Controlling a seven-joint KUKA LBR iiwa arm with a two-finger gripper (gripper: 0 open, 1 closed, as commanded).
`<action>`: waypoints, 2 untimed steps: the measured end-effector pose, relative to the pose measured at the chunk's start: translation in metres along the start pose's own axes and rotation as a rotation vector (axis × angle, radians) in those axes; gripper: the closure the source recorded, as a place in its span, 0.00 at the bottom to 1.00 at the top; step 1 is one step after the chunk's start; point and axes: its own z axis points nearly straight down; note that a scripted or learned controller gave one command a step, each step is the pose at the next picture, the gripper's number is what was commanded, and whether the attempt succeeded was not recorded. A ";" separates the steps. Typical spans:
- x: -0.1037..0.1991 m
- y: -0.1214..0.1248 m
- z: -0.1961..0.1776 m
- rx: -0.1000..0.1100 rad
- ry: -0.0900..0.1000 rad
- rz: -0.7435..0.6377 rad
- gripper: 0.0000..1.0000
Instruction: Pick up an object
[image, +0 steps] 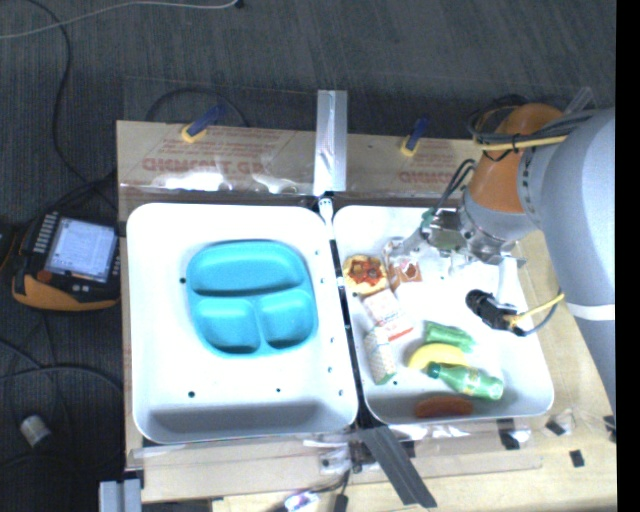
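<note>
The red-and-white packet (405, 268) looks the likeliest object for this pick, and it lies in the upper part of the right bin (535, 385), well clear of the bin's walls. Just to its left, near the divide between the two bins, is an orange snack packet (364, 268); the two are close, and I cannot tell if their edges touch. Below them a white carton (386, 312) lies with its long axis running from upper left to lower right. The red-and-white packet itself is small and crumpled, with no clear long axis. Just above it and slightly to its right hangs the gripper (412, 243), reaching in from the grey arm (570, 215) at the right. Whether it is spread wide or closed cannot be told at this size, and nothing can be seen held in it. By my reckoning the move turns on this offset: the packet is down and a little left of the gripper, so a short shift that way and a descent should meet it, with the orange packet the neighbour most at risk.
</note>
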 end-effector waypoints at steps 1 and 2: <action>0.001 0.004 -0.001 -0.015 -0.006 -0.304 0.00; 0.029 -0.011 0.010 0.009 0.002 -0.111 0.00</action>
